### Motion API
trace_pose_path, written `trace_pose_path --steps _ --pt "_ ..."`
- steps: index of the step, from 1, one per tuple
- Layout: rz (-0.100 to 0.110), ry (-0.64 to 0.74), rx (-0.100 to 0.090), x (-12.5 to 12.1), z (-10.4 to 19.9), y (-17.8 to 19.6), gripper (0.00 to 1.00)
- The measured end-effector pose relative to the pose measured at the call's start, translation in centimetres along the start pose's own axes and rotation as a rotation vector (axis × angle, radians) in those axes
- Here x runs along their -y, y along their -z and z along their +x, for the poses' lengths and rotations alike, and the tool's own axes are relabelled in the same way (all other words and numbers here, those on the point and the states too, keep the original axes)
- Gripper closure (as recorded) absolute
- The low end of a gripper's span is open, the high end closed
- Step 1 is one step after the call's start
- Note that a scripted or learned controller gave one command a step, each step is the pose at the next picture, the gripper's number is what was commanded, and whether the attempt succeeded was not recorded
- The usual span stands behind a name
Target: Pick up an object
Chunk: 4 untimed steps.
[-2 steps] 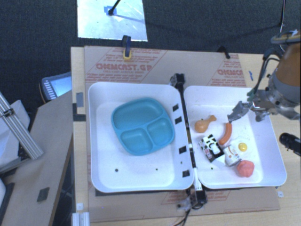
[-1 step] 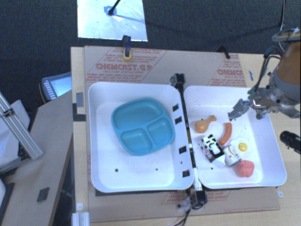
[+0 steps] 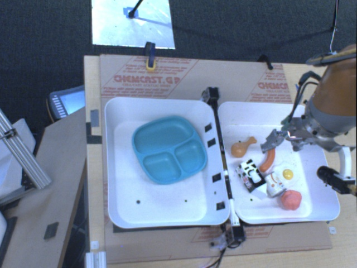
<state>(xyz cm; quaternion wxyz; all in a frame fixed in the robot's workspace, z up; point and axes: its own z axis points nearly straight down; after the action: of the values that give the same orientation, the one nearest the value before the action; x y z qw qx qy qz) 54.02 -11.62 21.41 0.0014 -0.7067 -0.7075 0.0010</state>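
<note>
The right bin (image 3: 318, 205) holds several toy foods. A tan drumstick (image 3: 243, 146) lies at its left, and an orange-red sausage (image 3: 268, 159) lies just right of it. Below those are a black-and-white piece (image 3: 251, 175), a small white piece (image 3: 274, 186), a fried egg (image 3: 287, 175) and a pink lump (image 3: 290, 200). My gripper (image 3: 273, 142) hangs low over the bin, just above the sausage's upper end and right of the drumstick. I see nothing held in it.
A blue divided plate (image 3: 169, 156) lies in the left bin (image 3: 120, 205). A black clip strip (image 3: 215, 144) runs along the divider between the bins. The arm's grey wrist with its orange band (image 3: 334, 94) reaches in from the right.
</note>
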Motion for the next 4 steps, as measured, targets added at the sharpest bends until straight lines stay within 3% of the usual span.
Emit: trace_pose_path --steps 2,3,4 --pt "-0.006 -0.001 -0.002 -0.8 0.0 -10.5 0.0" --pt "-0.018 0.0 0.0 -1.1 0.0 -9.1 1.0" --pt "-0.011 0.002 0.002 -1.1 -0.2 -2.7 1.0"
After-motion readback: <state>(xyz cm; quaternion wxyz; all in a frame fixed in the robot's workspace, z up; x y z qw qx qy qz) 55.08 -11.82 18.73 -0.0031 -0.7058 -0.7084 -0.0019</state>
